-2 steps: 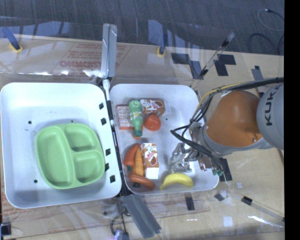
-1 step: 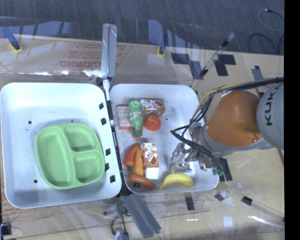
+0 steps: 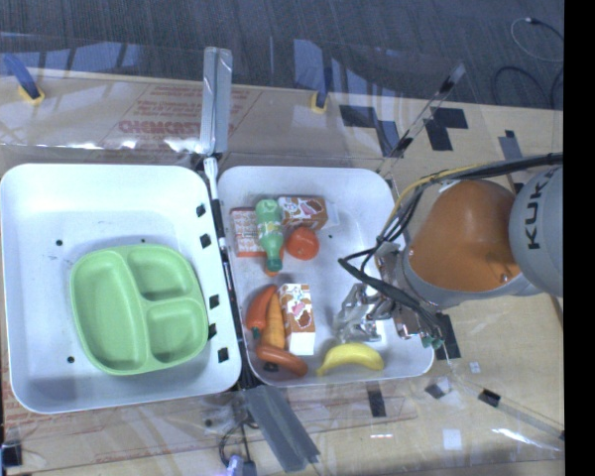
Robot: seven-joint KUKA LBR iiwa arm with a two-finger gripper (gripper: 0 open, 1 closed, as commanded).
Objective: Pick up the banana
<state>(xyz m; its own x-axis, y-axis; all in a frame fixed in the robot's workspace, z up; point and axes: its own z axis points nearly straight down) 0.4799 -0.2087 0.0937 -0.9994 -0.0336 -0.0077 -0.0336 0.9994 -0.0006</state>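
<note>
Plywood-coloured bench (image 3: 496,127) under a clear, glossy sheet carries two shallow white bins side by side; beyond it, toward twelve o'clock, lies dark ribbed carpet (image 3: 278,8) with a thin cable loop at the one o'clock corner. Black tape patches and blue tabs dot the bench top.

The left bin (image 3: 40,206) is smooth, rounded-cornered plastic and holds a matte light-green tray (image 3: 139,307) with three compartments, sitting toward its six o'clock side. The right bin (image 3: 362,191) holds a cluster of toy groceries: a green bottle (image 3: 270,232) lying among flat printed packets near its twelve o'clock side, a round orange-red tomato (image 3: 301,243) just beside the bottle, an upright-printed small carton (image 3: 297,317) near the centre, and carrot-like orange and red pieces (image 3: 265,325) at its eight o'clock side.

The banana (image 3: 351,358) is a short, curved, smooth yellow piece lying flat on the bin floor at about five o'clock, near the bin's lower wall and just beside the carton.

The arm's rounded orange band (image 3: 461,238) and grey shell enter from three o'clock, trailing black cables. The gripper (image 3: 362,317), metallic and angular, hangs just above the banana at its twelve o'clock side; whether its fingers are spread or closed I cannot tell, and nothing is visibly between them.
</note>
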